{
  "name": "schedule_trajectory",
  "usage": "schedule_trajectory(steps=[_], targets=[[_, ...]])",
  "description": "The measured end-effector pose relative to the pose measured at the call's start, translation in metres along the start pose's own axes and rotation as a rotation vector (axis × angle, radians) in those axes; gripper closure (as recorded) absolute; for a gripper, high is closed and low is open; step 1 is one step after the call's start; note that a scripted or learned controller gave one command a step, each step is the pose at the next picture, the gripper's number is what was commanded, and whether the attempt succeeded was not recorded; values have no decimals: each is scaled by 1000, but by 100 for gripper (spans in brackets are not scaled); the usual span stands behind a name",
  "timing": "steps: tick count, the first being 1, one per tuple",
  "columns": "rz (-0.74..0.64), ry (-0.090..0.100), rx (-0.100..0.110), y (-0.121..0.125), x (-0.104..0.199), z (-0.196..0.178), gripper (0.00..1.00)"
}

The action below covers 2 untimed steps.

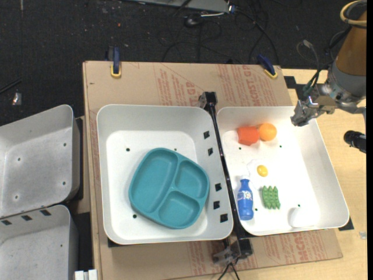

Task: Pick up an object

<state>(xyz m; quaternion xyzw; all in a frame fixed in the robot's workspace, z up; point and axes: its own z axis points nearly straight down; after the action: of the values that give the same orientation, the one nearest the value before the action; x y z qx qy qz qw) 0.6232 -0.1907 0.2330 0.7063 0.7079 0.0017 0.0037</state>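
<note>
The right bin (326, 174) holds several small objects: a red-orange piece (248, 135) touching an orange ball (267, 132) at the far left, a small yellow piece (262, 170), a blue bottle (245, 199) lying near the left wall, a green ridged piece (270, 197) and a white object (298, 217) near the front edge. My gripper (302, 115) hangs over the far right corner of that bin, well to the right of the orange ball. Nothing shows between its fingers.
The left bin (116, 127) holds a teal divided plate (169, 187). A black divider (217, 156) runs between the bins. Both stand on a cardboard sheet (175, 80) held by clamps. White bin lids (35, 156) lie at the far left.
</note>
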Motion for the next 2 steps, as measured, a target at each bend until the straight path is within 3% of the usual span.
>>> schedule_trajectory(steps=[1, 2], targets=[[0, 0, 2, -2, -2, -44, 100], [0, 1, 4, -1, -2, -63, 100]])
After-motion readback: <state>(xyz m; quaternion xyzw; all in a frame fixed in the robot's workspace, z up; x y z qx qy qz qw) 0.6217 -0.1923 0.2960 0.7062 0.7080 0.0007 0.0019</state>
